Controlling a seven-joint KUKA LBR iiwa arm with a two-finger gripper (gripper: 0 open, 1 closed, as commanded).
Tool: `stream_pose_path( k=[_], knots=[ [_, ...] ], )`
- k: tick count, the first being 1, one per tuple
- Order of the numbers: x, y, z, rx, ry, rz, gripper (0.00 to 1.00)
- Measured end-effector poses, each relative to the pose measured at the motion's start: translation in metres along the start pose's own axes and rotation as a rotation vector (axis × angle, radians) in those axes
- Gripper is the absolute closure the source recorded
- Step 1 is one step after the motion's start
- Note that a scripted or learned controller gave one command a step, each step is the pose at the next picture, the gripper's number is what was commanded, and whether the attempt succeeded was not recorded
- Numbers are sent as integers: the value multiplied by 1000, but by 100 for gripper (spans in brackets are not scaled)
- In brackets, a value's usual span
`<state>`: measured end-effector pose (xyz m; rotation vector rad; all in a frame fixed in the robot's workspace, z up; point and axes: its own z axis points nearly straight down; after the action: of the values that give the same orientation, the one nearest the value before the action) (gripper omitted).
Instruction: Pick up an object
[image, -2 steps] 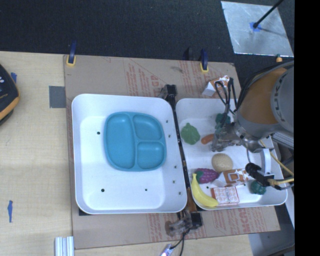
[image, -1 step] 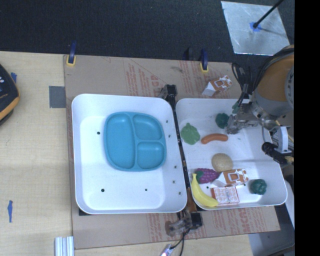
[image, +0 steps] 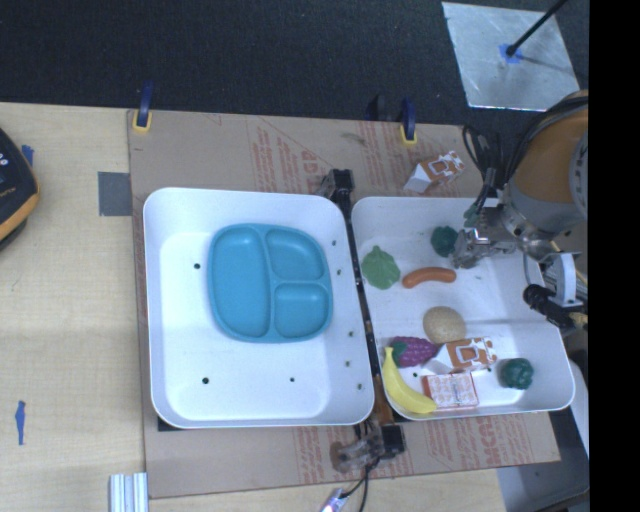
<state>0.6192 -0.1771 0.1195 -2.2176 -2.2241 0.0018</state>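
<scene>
Tool (image: 466, 247) down in the right bin (image: 400, 212), near its far edge, just beside a dark green round thing (image: 444, 239); can't tell if pinching anything. Sausage (image: 428, 277) and green leafy piece (image: 380, 268) close by toward the bin's middle. Banana (image: 402, 390), purple grapes (image: 412, 350), beige potato (image: 444, 324) and small cartons (image: 470, 354) along the near edge. Blue divided plate (image: 270, 282) in the left bin (image: 170, 300).

Pale wood bench (image: 70, 330), dark carpet floor (image: 250, 50).
</scene>
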Motion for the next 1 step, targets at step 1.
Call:
stream_pose_path(
  k=[1],
  knots=[
    [-20,31,31,31,6,1,0]
  ],
)
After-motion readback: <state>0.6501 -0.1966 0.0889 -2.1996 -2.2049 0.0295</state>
